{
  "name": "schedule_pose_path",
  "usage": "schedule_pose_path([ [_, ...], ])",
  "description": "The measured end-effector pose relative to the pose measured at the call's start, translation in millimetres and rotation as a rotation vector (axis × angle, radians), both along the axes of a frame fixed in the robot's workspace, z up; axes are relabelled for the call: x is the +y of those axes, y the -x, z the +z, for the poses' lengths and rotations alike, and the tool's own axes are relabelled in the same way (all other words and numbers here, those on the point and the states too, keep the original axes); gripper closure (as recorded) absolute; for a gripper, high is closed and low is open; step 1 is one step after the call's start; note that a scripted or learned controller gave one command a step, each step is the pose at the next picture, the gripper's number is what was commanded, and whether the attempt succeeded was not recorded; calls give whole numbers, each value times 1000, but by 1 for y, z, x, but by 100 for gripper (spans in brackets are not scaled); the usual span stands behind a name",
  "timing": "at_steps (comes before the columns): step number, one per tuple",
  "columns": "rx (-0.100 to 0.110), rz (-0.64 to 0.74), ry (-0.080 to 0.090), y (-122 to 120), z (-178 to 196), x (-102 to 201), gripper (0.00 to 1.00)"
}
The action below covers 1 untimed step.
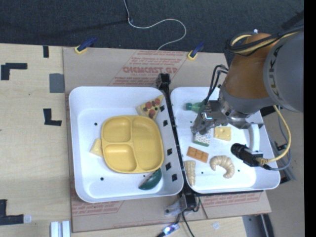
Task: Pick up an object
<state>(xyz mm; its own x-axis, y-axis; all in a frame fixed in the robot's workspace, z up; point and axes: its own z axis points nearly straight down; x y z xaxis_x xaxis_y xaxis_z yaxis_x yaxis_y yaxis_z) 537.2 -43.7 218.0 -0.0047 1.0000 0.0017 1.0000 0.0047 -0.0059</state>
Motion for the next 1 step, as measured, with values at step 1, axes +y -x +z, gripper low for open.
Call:
schedule_pose_path([
  [1, -1, 0, 1, 22, -4, 39, 100],
])
